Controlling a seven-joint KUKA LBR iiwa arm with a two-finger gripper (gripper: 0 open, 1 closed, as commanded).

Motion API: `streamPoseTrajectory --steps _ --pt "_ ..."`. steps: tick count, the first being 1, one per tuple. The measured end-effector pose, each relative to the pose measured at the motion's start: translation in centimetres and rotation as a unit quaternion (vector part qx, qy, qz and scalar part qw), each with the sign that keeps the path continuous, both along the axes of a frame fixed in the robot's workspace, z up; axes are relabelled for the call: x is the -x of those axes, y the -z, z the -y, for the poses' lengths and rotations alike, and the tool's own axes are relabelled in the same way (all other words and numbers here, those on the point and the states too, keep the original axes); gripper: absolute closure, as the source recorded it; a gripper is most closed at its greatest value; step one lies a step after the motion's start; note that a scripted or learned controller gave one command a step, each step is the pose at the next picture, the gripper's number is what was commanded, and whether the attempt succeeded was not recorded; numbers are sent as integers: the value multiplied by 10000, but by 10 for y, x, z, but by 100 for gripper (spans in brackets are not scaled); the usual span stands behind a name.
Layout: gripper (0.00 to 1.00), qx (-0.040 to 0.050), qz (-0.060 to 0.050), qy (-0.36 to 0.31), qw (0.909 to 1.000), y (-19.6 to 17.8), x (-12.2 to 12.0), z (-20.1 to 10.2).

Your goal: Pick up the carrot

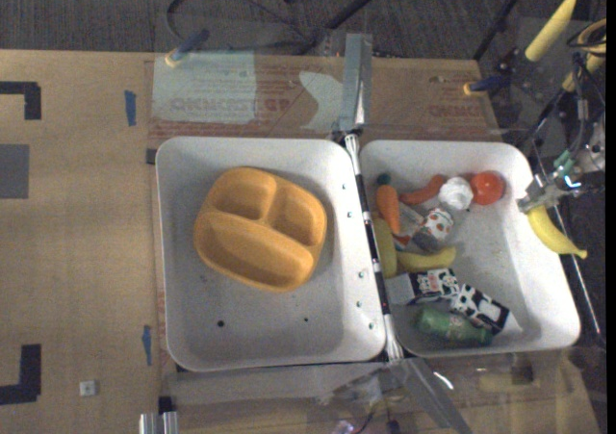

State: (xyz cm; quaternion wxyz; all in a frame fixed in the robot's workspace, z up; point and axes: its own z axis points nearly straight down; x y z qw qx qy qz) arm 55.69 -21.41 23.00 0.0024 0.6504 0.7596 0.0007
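The carrot [387,205] is a short orange root with a dark green top. It lies lengthwise at the left side of the right bin [539,321], close to the divider, and touches a yellow banana [421,259] below it. My gripper [545,195] hovers over the right rim of that bin, far to the right of the carrot. A second banana [555,233] sits directly under the gripper at the rim. I cannot make out whether it is held.
The right bin also holds a red ball [488,187], a white cup [455,193], a small can [437,224], cow-patterned packs [462,297] and a green bottle [450,324]. In the left bin [192,326] rests an orange divided plate [260,227].
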Motion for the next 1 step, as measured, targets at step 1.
streamPoseTrajectory --steps 1 --pt "100 -7 -7 2901 9570 -42 0 9"
